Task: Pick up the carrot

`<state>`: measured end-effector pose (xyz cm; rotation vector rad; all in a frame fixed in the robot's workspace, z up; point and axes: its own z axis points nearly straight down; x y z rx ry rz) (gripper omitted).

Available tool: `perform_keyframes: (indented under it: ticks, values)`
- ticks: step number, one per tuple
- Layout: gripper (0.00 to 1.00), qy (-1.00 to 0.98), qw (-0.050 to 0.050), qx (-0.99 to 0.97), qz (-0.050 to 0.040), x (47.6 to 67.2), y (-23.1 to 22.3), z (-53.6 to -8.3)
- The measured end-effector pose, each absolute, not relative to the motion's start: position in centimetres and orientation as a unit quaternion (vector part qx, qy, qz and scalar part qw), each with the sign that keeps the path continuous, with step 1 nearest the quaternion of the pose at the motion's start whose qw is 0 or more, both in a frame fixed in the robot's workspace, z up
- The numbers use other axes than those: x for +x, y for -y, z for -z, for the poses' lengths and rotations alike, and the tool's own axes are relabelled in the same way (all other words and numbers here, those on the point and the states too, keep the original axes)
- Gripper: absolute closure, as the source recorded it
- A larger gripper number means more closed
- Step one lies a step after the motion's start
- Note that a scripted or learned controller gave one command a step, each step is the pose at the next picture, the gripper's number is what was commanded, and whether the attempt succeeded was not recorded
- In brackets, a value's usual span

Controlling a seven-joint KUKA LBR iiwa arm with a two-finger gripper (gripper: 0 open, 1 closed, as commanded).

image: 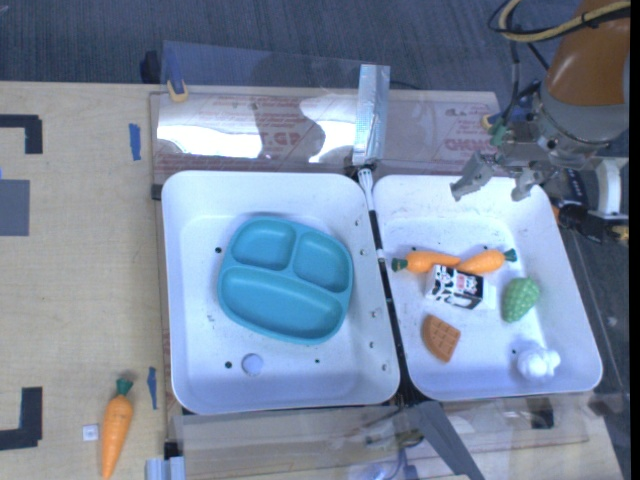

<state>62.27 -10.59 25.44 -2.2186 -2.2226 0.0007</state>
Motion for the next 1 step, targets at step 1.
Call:
perform_keyframes:
  ticks: [1]
  values:
    - [0.00,0.752,-0.005,-0.659,0.0031,58.21,11.23,-10.10]
